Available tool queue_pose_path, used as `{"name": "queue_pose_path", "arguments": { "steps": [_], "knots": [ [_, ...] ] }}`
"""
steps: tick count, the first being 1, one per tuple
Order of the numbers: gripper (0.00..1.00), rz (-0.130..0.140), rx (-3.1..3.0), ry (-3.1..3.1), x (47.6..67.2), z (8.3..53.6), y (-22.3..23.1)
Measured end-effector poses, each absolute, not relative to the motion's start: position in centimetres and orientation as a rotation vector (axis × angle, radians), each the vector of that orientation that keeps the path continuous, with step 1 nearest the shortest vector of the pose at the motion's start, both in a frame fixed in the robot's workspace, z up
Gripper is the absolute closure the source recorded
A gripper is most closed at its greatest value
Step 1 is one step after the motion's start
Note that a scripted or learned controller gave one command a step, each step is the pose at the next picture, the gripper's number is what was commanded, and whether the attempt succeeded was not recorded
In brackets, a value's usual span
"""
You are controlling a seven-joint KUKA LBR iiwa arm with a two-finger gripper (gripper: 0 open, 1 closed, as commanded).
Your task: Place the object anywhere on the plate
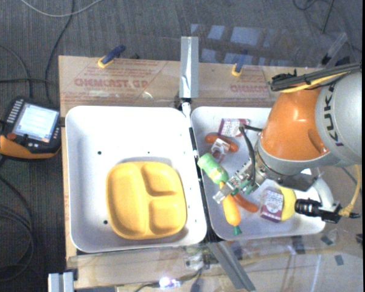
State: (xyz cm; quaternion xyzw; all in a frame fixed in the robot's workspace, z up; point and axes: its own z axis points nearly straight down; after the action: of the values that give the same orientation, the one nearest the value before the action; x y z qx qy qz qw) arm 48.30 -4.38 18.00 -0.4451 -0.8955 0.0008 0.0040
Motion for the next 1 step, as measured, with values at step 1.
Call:
{"name": "queue_pose_path", "arguments": {
  "steps": [1],
  "knots": [
    [1.00, 0.007, -1.088, -2.939, 48.26, 18.00, 3.55]
  ]
}}
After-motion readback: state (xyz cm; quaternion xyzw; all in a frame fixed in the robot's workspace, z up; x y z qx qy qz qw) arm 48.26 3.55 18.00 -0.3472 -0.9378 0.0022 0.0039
